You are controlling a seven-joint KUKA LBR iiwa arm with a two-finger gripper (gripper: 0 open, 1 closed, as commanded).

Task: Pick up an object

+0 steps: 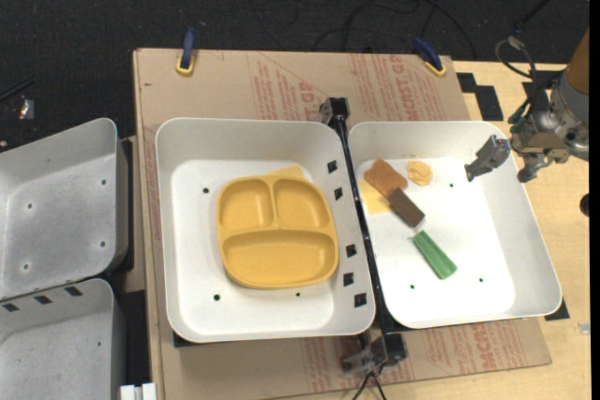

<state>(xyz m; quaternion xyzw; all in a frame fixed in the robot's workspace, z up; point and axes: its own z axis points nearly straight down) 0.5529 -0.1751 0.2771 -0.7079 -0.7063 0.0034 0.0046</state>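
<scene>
Tool (511, 159) spread wide over right bin's (525, 229) far edge

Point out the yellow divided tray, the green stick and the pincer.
Yellow divided tray (277, 232), camera view: central ridge.
Green stick (435, 255), camera view: mid-length.
Pincer (511, 159), camera view: midway between fingertips.

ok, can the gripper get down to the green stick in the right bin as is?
Probably yes: the green stick lies flat with open floor around it, just past the brown block; the gripper hovers nearby.
</scene>
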